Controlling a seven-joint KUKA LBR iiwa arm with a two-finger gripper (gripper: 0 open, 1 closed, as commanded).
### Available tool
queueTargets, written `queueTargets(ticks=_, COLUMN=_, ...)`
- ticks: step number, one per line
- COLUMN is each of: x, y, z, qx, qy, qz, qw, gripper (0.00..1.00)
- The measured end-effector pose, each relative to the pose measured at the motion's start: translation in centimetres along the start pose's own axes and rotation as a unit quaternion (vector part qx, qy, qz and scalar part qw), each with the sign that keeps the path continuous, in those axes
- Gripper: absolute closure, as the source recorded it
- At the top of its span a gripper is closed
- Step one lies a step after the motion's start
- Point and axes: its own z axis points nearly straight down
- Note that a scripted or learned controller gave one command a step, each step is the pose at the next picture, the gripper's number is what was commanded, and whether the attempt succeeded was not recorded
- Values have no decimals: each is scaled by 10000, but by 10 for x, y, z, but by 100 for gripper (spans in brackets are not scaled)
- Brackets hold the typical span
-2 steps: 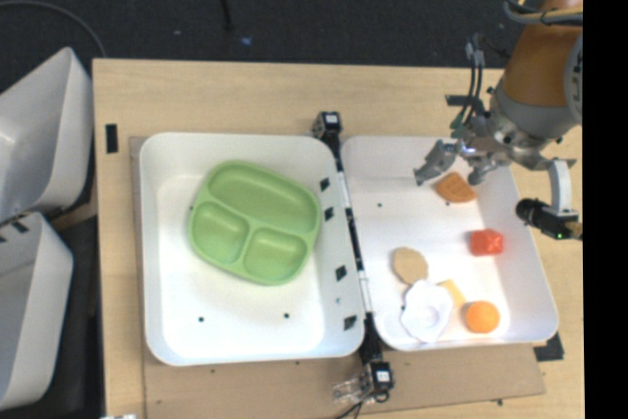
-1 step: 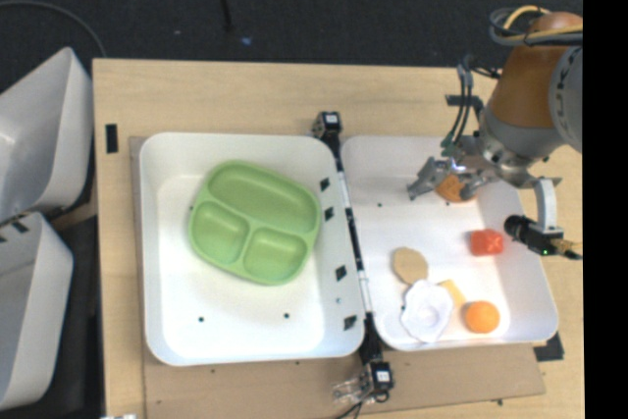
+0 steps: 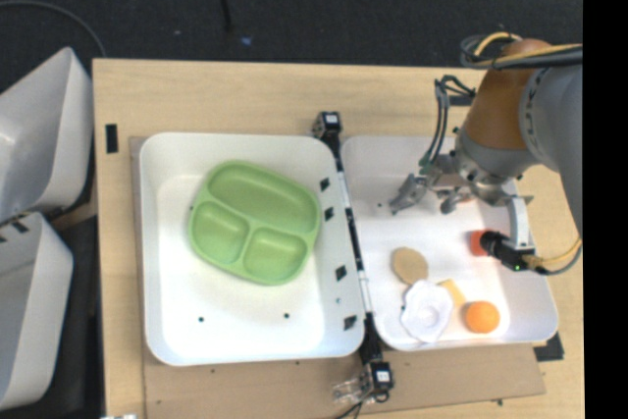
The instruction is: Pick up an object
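I am reaching in from the right over the right bin [image 3: 378, 162], my claw [image 3: 425, 194] hanging above its bare upper floor with the fingers spread wide and nothing between them. The things I could pick are lying nearer the front of this bin: a tan disc [image 3: 409, 264], a white crumpled piece [image 3: 426, 311] just below it, and an orange ball [image 3: 481, 317] beside that. In the left bin [image 3: 167, 309] a green divided plate [image 3: 254, 223] is sitting.
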Motion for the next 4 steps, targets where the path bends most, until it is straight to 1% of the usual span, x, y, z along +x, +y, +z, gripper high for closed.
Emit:
queueTargets(ticks=1, x=-1, y=0, z=23, qx=-11, qy=-2, qz=12, qw=10000, gripper=0)
queueTargets(ticks=2, x=-2, y=1, z=10, qx=-35, qy=-8, qz=23, qw=10000, gripper=100)
queueTargets(ticks=4, x=-8, y=-9, z=-82, qx=-38, qy=-5, qz=37, qw=10000, gripper=100)
